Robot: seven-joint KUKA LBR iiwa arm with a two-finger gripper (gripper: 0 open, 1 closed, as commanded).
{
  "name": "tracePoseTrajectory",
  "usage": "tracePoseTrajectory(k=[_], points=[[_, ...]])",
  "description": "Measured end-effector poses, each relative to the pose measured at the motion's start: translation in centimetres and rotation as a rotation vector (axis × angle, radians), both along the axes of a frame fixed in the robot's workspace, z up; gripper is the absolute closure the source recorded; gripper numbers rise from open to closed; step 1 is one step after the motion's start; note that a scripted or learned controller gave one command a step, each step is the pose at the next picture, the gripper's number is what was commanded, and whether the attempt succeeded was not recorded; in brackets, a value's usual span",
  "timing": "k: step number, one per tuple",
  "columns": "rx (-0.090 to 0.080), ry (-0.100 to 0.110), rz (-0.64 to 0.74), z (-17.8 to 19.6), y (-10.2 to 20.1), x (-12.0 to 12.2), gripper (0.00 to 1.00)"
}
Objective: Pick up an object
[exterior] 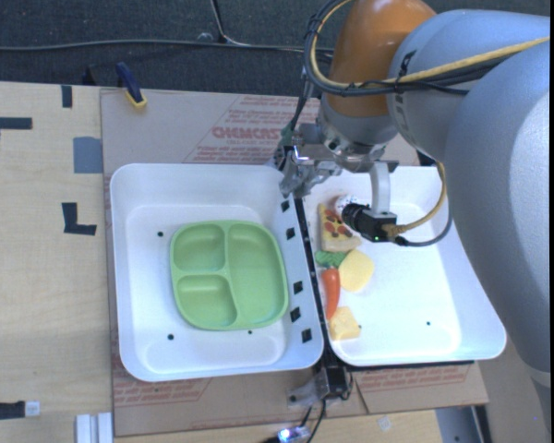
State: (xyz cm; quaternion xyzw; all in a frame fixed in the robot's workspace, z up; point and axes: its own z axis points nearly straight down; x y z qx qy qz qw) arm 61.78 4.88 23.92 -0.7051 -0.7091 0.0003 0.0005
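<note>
1. Approach step by the look of it, nothing lifted so far. Gripper [300, 175] hanging over the divider between the two bins, at about 11 o'clock from the little pile of toy food.
2. Can't tell how the hand is set or whether anything is in it; too dark and cluttered down there.
3. Candidates bunched against the left wall of the right bin [425, 289]: pizza slice [336, 227], yellow rounded piece [356, 270], carrot [331, 285], cheese wedge [344, 324]. All touching or nearly so.
4. Probably needs a shift toward 5 o'clock and a straight drop onto one piece, away from the bin wall.
5. Food looks like smooth moulded plastic, small and rounded, likely slippery. Carrot long and tapered, wedge flat-faced, so maybe the easier pinch.
6. Left bin [134, 247] glossy white with a matte green divided plate [229, 275], three compartments.
</note>
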Motion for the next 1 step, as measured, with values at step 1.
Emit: tracePoseTrajectory(k=[1], points=[[-0.001,-0.001,-0.001,0.22,4.74,2.02,1.00]])
